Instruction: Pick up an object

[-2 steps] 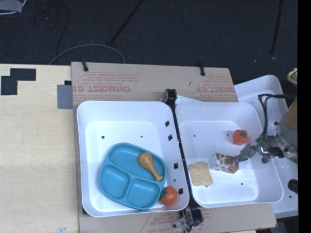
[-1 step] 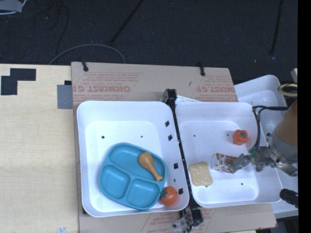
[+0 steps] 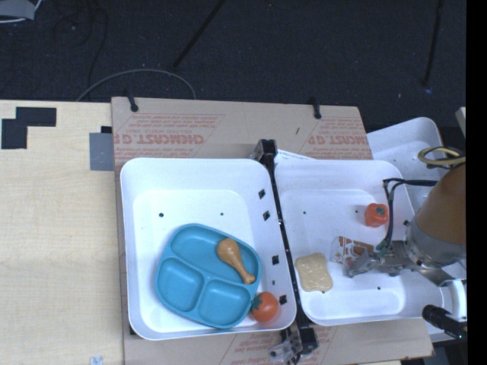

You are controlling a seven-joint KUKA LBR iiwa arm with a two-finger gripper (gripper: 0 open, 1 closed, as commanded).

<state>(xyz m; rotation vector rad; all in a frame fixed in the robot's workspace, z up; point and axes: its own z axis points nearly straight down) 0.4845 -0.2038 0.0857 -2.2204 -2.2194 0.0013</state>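
tomato point(image 3: 265, 306) by blue tray point(image 3: 186, 289), end effector point(image 3: 356, 264) low in right bin point(image 3: 350, 306), grip state unclear

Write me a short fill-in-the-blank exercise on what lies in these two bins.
1. The drumstick lies on the blue ____.
2. The tomato beside the tray is in the ____ bin.
3. The beige slice lies in the ____ bin.

Missing words: tray; left; right
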